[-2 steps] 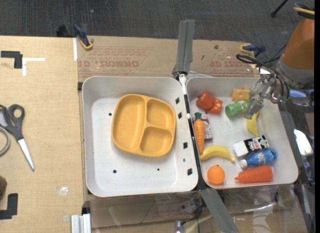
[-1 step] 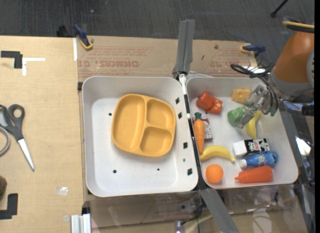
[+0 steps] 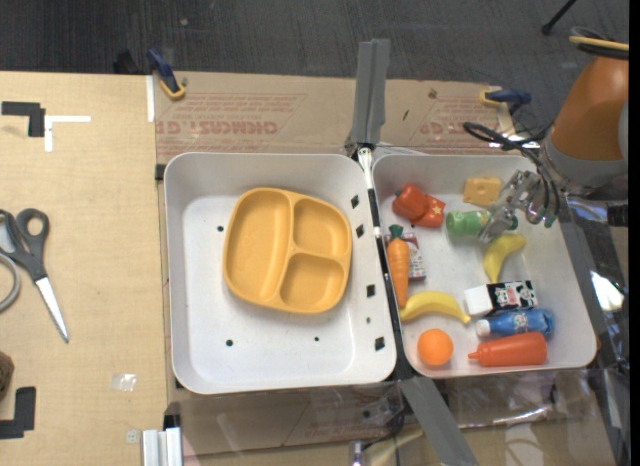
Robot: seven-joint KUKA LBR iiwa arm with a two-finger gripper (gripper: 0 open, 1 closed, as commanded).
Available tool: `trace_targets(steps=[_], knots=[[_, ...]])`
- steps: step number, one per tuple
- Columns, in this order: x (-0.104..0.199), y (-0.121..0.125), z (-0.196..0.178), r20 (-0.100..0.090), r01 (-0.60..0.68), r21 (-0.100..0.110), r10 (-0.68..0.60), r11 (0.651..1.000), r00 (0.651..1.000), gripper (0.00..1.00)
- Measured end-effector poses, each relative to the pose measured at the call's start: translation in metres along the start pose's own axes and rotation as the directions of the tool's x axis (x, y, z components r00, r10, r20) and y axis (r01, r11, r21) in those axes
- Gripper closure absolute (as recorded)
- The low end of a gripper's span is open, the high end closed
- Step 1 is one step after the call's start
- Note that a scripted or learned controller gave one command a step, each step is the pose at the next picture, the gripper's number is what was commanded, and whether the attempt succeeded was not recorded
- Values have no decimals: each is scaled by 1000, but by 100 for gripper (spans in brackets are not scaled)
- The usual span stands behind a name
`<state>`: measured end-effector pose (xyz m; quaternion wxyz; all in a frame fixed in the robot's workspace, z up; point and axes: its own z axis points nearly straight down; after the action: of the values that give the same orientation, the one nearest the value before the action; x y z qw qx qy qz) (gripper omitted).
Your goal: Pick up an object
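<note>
Arm: grey with an orange band (image 3: pixel 590 109), entering at 3 o'clock above the right bin (image 3: pixel 575 284).
Hand (image 3: pixel 505 216): hangs over the 1 o'clock part of the right bin; whether it is spread or pressed together cannot be told, the metalwork being too cluttered to read.
Green object (image 3: pixel 465 223): lies just beside the hand at its 9 o'clock; contact cannot be judged.
Yellow curved piece (image 3: pixel 503 251): just beside the hand at its 6 o'clock, lying on the bin floor.
Tan block (image 3: pixel 481 190): near the hand at its 11 o'clock, by the bin's far wall.
Red pepper (image 3: pixel 418 206): at the hand's 9 o'clock, beyond the green object.
Carrot (image 3: pixel 399 266): along the bin's 9 o'clock wall, green top towards 12.
Banana (image 3: pixel 435 306): at the hand's 7 o'clock, well apart.
Orange ball (image 3: pixel 435 348): at the bin's 7 o'clock corner.
Red bottle (image 3: pixel 510 352): lying flat along the 6 o'clock wall.
Blue-labelled bottle (image 3: pixel 517 323): lying flat, just beside the red bottle at its 12.
Black-and-white carton (image 3: pixel 503 297): at the hand's 6 o'clock, beyond the yellow curved piece.
Left bin (image 3: pixel 190 334): holds a yellow divided plate (image 3: pixel 287 249).
Desk (image 3: pixel 80 284): carries scissors (image 3: pixel 35 264) at 9 o'clock.
</note>
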<state>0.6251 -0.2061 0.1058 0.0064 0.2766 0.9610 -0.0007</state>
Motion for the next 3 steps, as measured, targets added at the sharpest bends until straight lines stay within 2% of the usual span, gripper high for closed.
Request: trace_targets(steps=[1,2,3], knots=[[41,14,-97,-8,-220,5,220,976,976,100],[64,96,-143,-10,-294,5,294,956,956,100],[118,91,-122,-10,-514,12,514,858,858,100]])
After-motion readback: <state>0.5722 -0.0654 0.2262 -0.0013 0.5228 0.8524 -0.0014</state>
